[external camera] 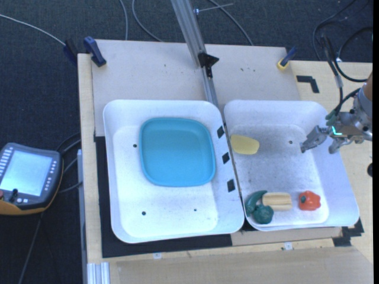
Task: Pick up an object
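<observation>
Objects lie in the right bin [331, 158], taken here from left to right: a pale yellow piece [244, 144] near the left wall, then along the front edge a green vegetable [259, 207], a tan block [277, 201] with its long axis running across the bin, and a red pepper [308, 200]. The gripper [321, 142] is seen at the right rim, fingers spread apart and nothing held. The red pepper is judged nearest, toward the front edge from the gripper and a little left.
</observation>
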Motion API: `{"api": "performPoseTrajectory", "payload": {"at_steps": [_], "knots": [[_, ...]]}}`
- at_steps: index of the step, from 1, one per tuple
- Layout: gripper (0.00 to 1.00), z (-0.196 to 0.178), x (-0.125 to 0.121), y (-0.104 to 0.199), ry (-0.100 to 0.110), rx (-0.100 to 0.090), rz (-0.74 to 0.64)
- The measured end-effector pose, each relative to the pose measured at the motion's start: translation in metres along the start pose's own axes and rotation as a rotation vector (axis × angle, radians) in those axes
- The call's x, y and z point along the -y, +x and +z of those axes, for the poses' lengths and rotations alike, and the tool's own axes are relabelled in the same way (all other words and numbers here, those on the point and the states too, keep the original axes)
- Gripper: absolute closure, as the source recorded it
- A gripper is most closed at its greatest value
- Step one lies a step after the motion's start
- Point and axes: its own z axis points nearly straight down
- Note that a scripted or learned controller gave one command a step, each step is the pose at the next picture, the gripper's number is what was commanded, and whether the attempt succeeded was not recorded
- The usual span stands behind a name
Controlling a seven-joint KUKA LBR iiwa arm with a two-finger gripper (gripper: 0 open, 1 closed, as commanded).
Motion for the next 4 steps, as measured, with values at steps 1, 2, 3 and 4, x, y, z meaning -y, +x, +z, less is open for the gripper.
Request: {"api": "performPoseTrajectory", "payload": {"at_steps": [1, 2, 3, 4], "knots": [[0.0, 0.0, 0.0, 0.0, 0.0, 0.0, 0.0], [0.0, 0.062, 0.005, 0.0, 0.005, -0.001, 0.0], [0.0, 0.12, 0.014, -0.004, 0.005, -0.001, 0.0], [0.0, 0.141, 0.014, -0.004, 0.002, -0.001, 0.0]]}}
